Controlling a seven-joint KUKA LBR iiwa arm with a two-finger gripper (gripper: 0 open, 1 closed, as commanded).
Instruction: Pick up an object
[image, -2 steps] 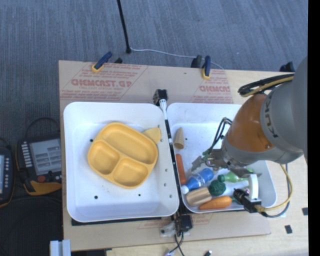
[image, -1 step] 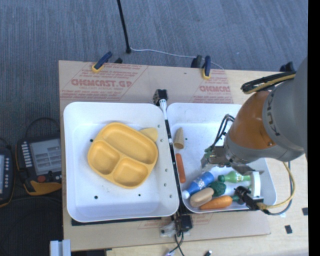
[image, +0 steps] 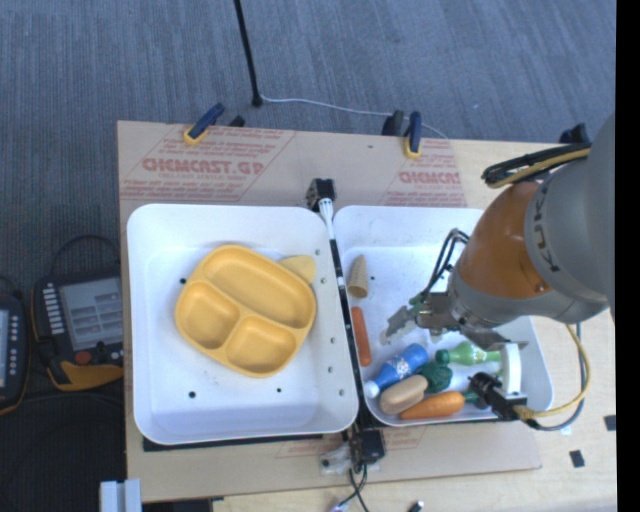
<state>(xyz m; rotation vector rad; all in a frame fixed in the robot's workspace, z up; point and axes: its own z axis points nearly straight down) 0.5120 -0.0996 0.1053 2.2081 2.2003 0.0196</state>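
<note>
Nearest us, in the right bin (image: 520, 395), we see a smooth orange carrot (image: 433, 405), a tan bread-like roll (image: 399, 392), a blue bottle (image: 397, 366) and green plastic pieces (image: 450, 365) clustered along the front wall. Just above them the gripper (image: 410, 318) hangs with fingers apart, clasping nothing. Farther back lies a cork-like cylinder (image: 356, 276). The left bin (image: 160, 400) holds a glossy yellow divided plate (image: 246, 309).

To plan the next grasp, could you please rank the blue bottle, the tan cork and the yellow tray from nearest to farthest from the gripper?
From the gripper:
1. Blue bottle, just below it, right bin.
2. Tan cork, upper left, same bin.
3. Yellow tray, left bin.
</note>
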